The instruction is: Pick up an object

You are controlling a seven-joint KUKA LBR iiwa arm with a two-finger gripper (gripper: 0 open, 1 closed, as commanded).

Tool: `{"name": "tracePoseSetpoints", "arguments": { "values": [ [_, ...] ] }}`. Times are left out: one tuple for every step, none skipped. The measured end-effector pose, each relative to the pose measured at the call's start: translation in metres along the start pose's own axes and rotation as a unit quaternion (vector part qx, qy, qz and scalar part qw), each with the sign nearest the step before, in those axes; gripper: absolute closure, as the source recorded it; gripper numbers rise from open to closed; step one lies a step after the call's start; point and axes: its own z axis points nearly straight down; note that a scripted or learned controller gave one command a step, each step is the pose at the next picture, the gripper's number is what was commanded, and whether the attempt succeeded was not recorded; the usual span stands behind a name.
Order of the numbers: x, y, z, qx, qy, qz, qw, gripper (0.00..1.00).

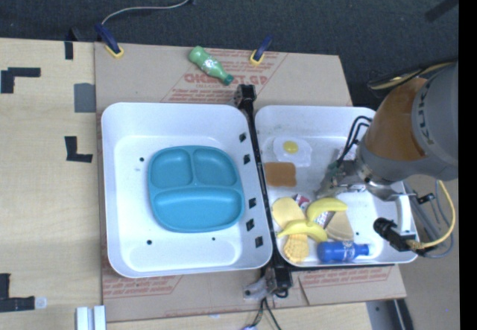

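My gripper (332, 181) reaches down into the right bin (320, 121), just above a yellow banana (326, 206). Around the banana lie a yellow rounded piece (286, 211), a corn cob (296, 248), a blue bottle (341, 252) and a tan wedge (341, 227). Farther back in the same bin are a fried egg (291, 147) and a brown toast slice (279, 173). Nothing shows as lifted in the gripper.
The left bin (119, 135) holds a blue divided plate (196, 188). A green bottle (210, 65) lies on the cardboard behind the bins. The grey arm with its orange band (399, 131) covers the right bin's right side. Cables hang near its wrist (428, 232).
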Motion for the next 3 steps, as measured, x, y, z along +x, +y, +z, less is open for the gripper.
{"name": "tracePoseSetpoints", "arguments": {
  "values": [
    [0.0000, -0.0001, 0.0001, 0.000, 0.000, 0.000, 1.0000, 0.00],
    [0.0004, 0.0002, -0.0092, 0.000, 0.000, 0.000, 1.0000, 1.00],
    [0.0004, 0.0001, -0.0091, 0.000, 0.000, 0.000, 1.0000, 0.00]
  ]
}}
